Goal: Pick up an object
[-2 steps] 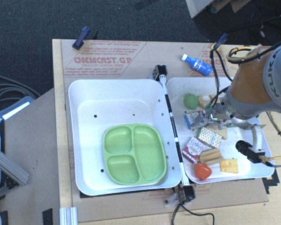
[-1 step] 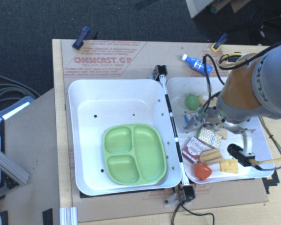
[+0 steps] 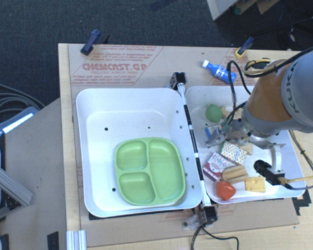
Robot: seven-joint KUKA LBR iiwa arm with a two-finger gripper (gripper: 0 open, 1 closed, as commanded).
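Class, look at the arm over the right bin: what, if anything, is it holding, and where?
Cannot be told: the arm covers its gripper above the right bin.

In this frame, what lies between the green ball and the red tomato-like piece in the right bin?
In the camera view, between the green ball and the red piece lie a checkered cracker-like piece, a red-and-white packet and a tan block.

Divided tray (image 3: pixel 149 171) in left bin (image 3: pixel 94 108); ball (image 3: pixel 214 112), tomato (image 3: pixel 226 190) in right bin (image 3: pixel 198 95).
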